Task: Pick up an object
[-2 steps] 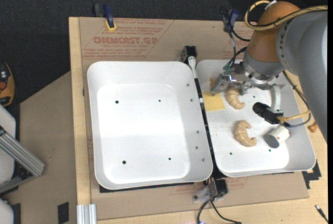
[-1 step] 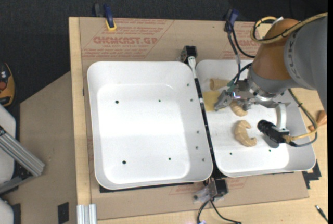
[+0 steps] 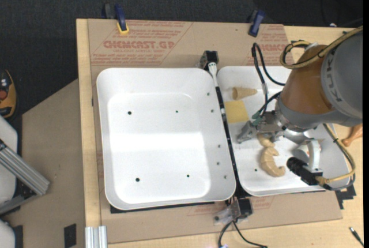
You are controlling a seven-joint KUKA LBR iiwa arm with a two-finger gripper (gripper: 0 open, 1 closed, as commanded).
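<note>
The right bin (image 3: 323,182) holds several items. A yellow block (image 3: 234,111) lies near its left wall, with a tan cone-shaped piece (image 3: 244,92) just behind it. A tan croissant-shaped piece (image 3: 271,161) lies toward the front, and a small tan piece (image 3: 265,141) sits just above it. My gripper (image 3: 247,130) reaches in from the right and is low over the bin's left side. It is just below the yellow block and left of the small tan piece. The orange wrist band (image 3: 305,91) and the grey arm hide the bin's right part.
The left bin (image 3: 115,126) sits beside the right one, and the two walls meet along a strip with black clips (image 3: 209,60). Black cables (image 3: 260,71) loop over the back of the right bin. Blue clamps (image 3: 120,16) hold the cardboard base at the rear.
</note>
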